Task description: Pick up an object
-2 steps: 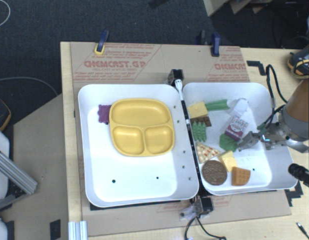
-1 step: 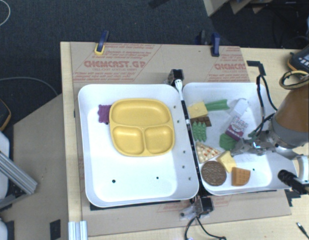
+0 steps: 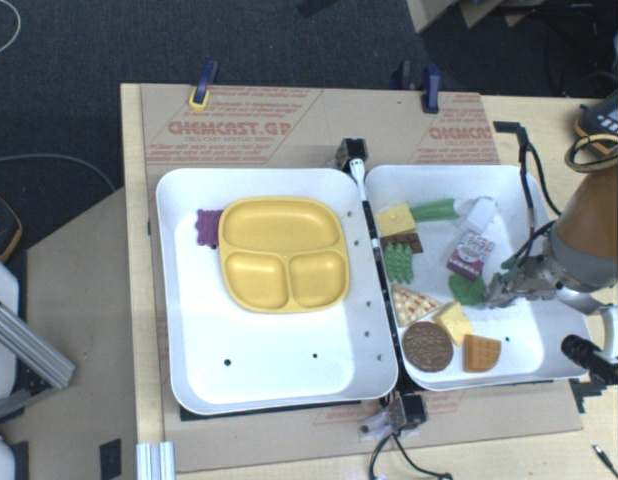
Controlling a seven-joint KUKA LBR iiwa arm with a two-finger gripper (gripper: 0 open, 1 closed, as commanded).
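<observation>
Where the hand (image 3: 501,293) hovers lies green produce (image 3: 467,288).

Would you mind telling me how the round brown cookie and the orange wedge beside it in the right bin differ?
The round brown cookie is a dark, flat disc; the orange wedge is bright and angular, with straight edges. The cookie looks somewhat larger than the wedge. The cookie lies left, below the yellow cheese-like block; the wedge lies right of it. Both rest near the front rim of the right white bin.

Bench (image 3: 139,268) w/ 2 white bins (image 3: 189,368), side-by-side
</observation>
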